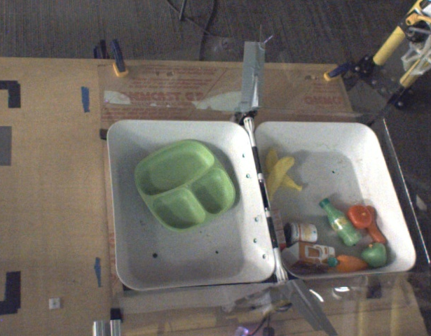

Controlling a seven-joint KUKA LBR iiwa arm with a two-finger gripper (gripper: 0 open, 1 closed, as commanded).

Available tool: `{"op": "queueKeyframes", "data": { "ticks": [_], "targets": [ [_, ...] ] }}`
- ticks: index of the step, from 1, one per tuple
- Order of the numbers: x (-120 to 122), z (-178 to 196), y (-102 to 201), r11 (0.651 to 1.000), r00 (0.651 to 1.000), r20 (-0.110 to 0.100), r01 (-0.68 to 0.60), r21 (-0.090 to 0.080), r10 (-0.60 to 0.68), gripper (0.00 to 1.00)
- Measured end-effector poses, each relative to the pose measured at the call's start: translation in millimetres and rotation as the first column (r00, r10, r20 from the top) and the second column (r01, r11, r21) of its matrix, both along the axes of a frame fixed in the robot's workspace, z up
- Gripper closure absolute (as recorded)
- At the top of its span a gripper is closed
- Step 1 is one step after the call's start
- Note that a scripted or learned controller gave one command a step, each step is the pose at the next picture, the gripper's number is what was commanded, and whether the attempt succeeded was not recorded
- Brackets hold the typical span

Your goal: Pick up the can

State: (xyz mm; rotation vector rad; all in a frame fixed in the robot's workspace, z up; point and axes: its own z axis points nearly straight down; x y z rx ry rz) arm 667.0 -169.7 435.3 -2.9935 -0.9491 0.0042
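The can (302,232) is small, with a white and red label. It lies on its side in the right bin (355,145), near the bin's front left corner and close to the wall between the bins. Right in front of it lies an orange and white labelled pack (315,253), touching or nearly touching it. A green bottle (339,222) lies just to the can's right.
The right bin also holds a yellow banana (282,173) at its left wall, a red-orange cup (362,217), a carrot (350,262) and a green pepper (375,255) along the front right. A green divided plate (186,184) sits in the left bin (131,257).
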Motion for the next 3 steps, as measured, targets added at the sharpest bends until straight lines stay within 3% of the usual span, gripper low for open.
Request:
{"op": "queueKeyframes", "data": {
  "ticks": [1, 2, 3],
  "targets": [
    [-44, 0, 41, 0.964, 0.964, 0.000, -0.266, 0.001, 0.266, 1.00],
    [-51, -1, 107, 0.984, 0.984, 0.000, -0.180, 0.002, 0.180, 1.00],
    [-4, 0, 115, 1.000, 1.000, 0.004, -0.031, -0.001, 0.031, 1.00]
  ]
}}
